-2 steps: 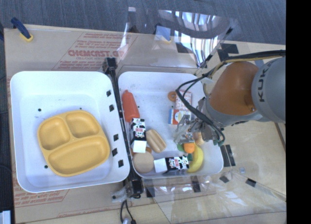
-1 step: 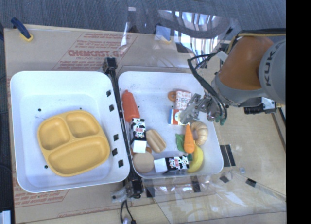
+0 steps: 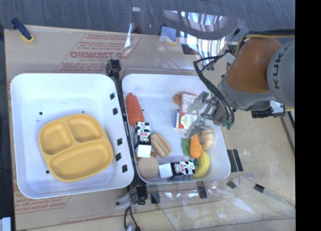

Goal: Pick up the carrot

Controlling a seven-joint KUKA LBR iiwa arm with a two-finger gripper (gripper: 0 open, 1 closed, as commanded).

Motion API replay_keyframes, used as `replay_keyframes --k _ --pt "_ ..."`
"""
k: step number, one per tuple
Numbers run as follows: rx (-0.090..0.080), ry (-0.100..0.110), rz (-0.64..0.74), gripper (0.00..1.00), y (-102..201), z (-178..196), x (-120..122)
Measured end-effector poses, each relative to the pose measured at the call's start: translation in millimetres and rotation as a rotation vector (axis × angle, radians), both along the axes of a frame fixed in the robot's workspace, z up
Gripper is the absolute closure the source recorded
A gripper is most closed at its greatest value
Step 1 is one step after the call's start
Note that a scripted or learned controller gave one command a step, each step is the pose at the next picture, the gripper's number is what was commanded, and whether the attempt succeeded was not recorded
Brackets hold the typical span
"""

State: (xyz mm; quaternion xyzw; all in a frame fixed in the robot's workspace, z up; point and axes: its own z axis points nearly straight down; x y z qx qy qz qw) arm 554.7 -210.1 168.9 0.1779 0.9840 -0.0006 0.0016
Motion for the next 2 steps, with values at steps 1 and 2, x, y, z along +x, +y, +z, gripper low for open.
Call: replay_keyframes --k 1,2 --pt "-0.005 -0.015 -0.052 0.00 -1.5 -68.2 3.6" --pt "-0.009 -0.029 -0.045 1.00 -1.4 -54.8 8.3"
